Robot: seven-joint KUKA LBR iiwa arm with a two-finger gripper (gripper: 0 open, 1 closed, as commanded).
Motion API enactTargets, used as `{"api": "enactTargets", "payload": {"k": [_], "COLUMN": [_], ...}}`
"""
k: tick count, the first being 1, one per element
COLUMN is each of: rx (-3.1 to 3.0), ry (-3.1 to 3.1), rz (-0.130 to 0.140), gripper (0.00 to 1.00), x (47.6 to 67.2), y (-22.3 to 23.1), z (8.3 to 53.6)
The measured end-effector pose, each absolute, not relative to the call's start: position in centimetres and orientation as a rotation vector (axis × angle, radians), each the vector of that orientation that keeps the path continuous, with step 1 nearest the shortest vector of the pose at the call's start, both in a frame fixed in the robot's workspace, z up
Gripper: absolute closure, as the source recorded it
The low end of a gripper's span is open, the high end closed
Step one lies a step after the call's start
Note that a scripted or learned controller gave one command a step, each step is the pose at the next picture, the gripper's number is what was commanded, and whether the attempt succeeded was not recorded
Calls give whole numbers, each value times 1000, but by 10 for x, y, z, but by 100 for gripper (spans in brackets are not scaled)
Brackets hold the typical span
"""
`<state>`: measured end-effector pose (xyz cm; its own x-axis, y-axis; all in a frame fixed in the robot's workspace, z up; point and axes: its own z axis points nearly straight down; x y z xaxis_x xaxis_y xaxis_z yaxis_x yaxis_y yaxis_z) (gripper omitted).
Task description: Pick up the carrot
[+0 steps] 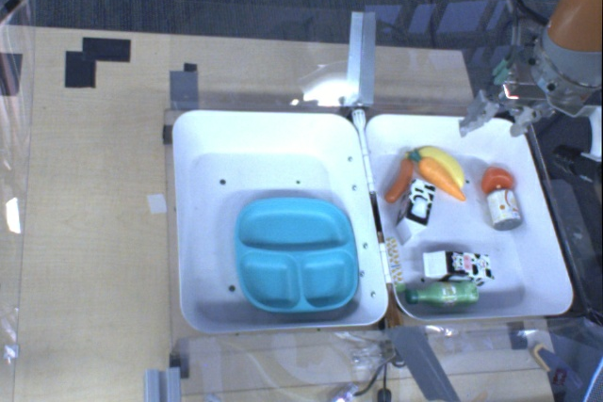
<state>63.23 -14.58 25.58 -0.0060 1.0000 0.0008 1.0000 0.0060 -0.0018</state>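
Right bin [551, 282], white and shallow, taken as the landmark. Carrot [442, 176] lies in its upper-middle part, orange, tilted with the narrow end toward the bin's lower right, touching the yellow banana [446, 163] just behind it. A second, redder carrot-like piece [400, 179] lies just left of these, slanting down toward the divider; its lower end meets a black-and-white carton [419, 202]. Toward the bin's right wall stands a small bottle with an orange cap [502, 199], well apart from the carrot. Near the bin's front edge, a cow-patterned box [458, 265] sits just behind a green bottle [441, 296] lying on its side. Gripper [495, 116] hovers over the bin's upper right corner, both fingers spread wide with nothing between them, clear of the carrot; arm's orange band [577, 9] is above it. Fingertip height over the bin floor is hard to judge from this angle. Left of the right bin, the other bin [203, 141] holds a blue divided tray [297, 251].
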Motion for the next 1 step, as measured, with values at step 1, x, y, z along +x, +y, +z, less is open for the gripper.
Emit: {"api": "enactTargets", "payload": {"k": [1], "rx": [-2390], "ry": [-2035], "rz": [2], "gripper": [0], "x": [619], "y": [-152], "z": [165]}}
